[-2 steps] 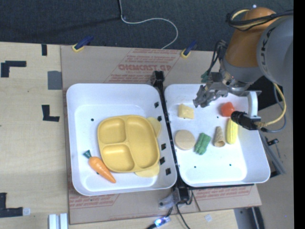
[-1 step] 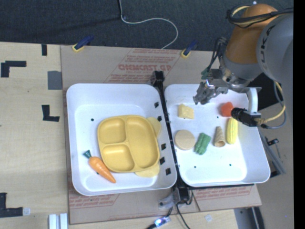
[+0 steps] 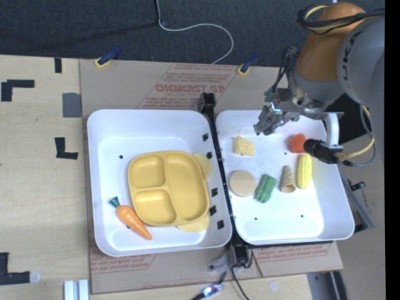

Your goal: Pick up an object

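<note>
End effector (image 3: 267,125), grip state unclear, hangs above cheese wedge (image 3: 244,147); tomato (image 3: 297,143) nearby.

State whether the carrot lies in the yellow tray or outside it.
Outside: the carrot lies on the left bin's floor beside the yellow tray.

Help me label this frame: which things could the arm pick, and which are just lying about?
Pickable:
carrot
cheese wedge
round cookie
green pickle
cone
corn cob
red piece

Lying about:
yellow divided tray
white cable
</note>
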`<state>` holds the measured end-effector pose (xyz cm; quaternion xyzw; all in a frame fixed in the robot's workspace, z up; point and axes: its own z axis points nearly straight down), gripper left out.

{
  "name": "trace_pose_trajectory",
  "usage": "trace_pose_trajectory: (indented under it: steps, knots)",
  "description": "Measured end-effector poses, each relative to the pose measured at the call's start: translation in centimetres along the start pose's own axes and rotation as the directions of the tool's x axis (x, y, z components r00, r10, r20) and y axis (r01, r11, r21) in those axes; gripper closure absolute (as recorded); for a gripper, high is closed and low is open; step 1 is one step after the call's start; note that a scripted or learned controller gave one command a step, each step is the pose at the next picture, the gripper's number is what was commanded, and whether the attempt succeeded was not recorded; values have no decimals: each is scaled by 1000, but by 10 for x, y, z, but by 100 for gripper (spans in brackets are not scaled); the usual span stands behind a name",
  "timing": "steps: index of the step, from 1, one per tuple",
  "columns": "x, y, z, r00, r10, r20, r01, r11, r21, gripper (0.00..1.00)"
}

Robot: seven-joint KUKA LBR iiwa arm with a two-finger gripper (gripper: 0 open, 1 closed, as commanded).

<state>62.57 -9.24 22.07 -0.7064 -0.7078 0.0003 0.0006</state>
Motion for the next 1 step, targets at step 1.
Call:
trace_pose_trajectory:
  steps: [1]
  knots:
    - [1,-3,4,1000,1,1,-1,1000,1,100]
